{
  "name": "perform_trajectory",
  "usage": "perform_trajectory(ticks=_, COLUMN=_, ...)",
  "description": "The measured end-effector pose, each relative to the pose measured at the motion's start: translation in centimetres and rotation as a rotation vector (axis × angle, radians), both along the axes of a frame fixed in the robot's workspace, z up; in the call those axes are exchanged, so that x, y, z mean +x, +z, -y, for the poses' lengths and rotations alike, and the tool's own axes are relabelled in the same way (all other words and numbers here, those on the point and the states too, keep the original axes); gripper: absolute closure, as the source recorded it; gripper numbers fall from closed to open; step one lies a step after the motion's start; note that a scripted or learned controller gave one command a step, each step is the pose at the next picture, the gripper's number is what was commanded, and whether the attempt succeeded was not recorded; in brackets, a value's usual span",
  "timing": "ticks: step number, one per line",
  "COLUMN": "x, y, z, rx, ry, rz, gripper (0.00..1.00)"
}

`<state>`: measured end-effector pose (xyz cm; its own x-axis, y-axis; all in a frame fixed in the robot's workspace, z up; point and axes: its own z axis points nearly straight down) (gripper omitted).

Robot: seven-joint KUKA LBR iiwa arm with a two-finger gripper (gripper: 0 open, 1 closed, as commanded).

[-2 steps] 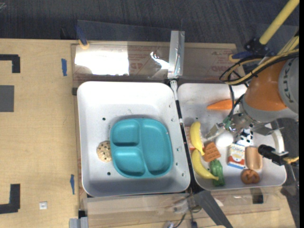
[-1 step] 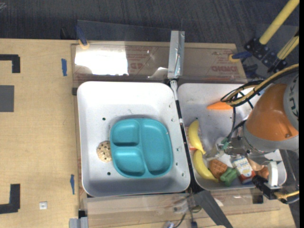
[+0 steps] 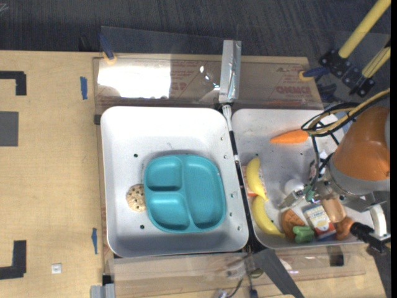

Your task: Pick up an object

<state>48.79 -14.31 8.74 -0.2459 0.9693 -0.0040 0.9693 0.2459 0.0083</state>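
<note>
Arm: the grey arm point(image 3: 366, 151) with its orange band enters from the right edge of the frame and bends down over the right bin, its wrist low above the clutter in the bin's lower right.
Pincer: the pincer point(image 3: 308, 194) sits at the lower right of the frame, just above the pile of objects; whether it is open, closed or gripping anything cannot be told, because cables and the wrist cover it.
Bins: two shallow white bins side by side on the bench point(image 3: 43, 166), the left bin point(image 3: 118, 135) in the middle of the frame, the right bin point(image 3: 273, 120) beside it.
Left bin contents: one teal divided plate point(image 3: 184, 192) with three compartments, and one round cookie point(image 3: 136, 197) touching its left edge.
Right bin contents: two bananas, an upper banana point(image 3: 255, 177) and a lower banana point(image 3: 265, 218), along the bin's left wall; one carrot point(image 3: 289, 138) near the top; one small carton point(image 3: 315, 218) and one green piece point(image 3: 302, 233) in the heap under the wrist, with brownish items too jumbled to count.
</note>
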Motion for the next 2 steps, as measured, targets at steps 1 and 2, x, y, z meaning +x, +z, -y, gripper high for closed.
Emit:
perform_trajectory(ticks=1, x=5.6, y=0.0, z=-1.1, rx=0.002, ry=-0.189, rz=-0.002, gripper=0.00)
perform_trajectory(ticks=2, x=11.4, y=-0.1, z=-0.1, rx=0.002, ry=-0.123, rz=-0.004, gripper=0.00)
